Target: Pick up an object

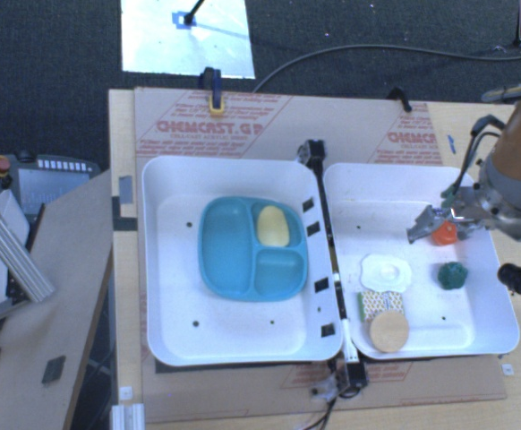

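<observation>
In the right bin [502, 330], a round tan disc [389, 331] lay nearest, a white piece [386, 273] and green lump [452, 275] behind. Farther, the gripper [435, 225] half hid an orange ball [445, 234] at its fingertips; whether the jaws gripped it could not be told.

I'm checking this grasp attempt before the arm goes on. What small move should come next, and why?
Probably close the gripper and lift a little. It sits low in the right bin, right at the orange object, but the view doesn't settle whether that object is gripped.
</observation>
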Controlling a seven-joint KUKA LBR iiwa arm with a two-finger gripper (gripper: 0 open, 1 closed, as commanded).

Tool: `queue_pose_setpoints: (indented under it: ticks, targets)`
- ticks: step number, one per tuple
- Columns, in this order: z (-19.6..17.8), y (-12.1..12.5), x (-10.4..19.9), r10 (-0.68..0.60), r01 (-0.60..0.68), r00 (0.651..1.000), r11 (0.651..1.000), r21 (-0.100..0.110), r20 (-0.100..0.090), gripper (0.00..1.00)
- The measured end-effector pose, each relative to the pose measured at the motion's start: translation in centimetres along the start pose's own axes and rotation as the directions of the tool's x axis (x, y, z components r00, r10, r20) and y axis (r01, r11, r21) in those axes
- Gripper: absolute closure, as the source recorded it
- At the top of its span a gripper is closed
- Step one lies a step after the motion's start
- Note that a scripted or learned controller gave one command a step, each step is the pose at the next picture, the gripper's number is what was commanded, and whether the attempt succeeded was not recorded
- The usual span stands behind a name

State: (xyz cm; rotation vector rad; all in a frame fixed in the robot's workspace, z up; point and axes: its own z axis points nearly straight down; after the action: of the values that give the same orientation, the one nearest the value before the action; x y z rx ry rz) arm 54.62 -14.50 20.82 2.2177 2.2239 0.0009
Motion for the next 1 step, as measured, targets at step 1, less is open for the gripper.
queue_pose_setpoints:
  ticks: [1]
  targets:
    - [5.59, 0.33, 0.95, 0.0, 0.0, 1.0, 1.0, 0.003, -0.001, 0.0]
